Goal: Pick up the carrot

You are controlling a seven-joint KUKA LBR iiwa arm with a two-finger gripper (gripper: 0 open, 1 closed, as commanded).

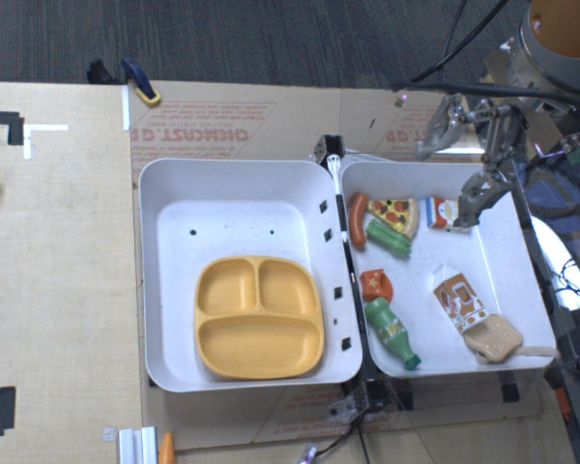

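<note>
- Carrot (356, 220), likely the orange-red stick, lies at right bin (527, 259) left wall, centre frame, not lifted.
- Gripper (466, 217) hovers upper right, apart from it; open or closed: can't tell.
- Grasp and lift left.

Reddish-orange carrot (357, 220) against right bin's (534, 276) left wall

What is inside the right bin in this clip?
In the right bin: hot dog, pizza slice, green bottle, red toy, bread slice, two packets. No carrot is identifiable there.
</note>
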